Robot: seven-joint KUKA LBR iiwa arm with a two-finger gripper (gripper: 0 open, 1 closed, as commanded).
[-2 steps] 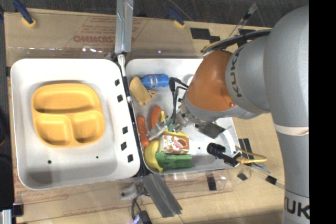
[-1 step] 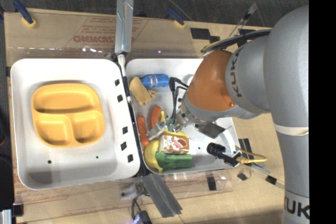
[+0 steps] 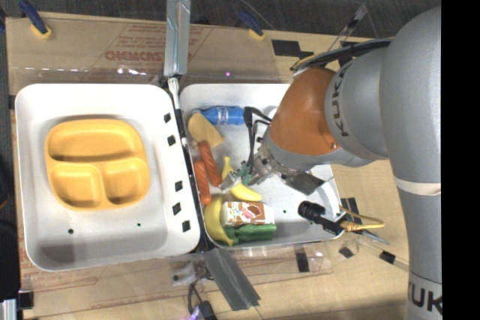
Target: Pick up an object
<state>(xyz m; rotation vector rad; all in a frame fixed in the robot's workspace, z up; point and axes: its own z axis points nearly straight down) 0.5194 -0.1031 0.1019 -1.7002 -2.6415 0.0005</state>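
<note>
My gripper [image 3: 244,176] hangs low in the right bin [image 3: 300,97], its tips among the toy foods near the bin's middle. Just below it lie a yellow banana [image 3: 214,221], a small printed carton [image 3: 246,213] and a green piece [image 3: 255,232] at the bin's front edge. To its left lie an orange carrot [image 3: 207,168] and a tan bread-like piece [image 3: 204,130]. A blue bottle [image 3: 223,115] rests at the back of the bin. A yellowish piece [image 3: 245,193] sits right under the tips; whether they touch it is unclear.
The left bin [image 3: 30,161] holds a yellow divided tray [image 3: 96,161]. A ridge with black clips [image 3: 178,161] separates the two bins. My arm covers the right bin's right half.
</note>
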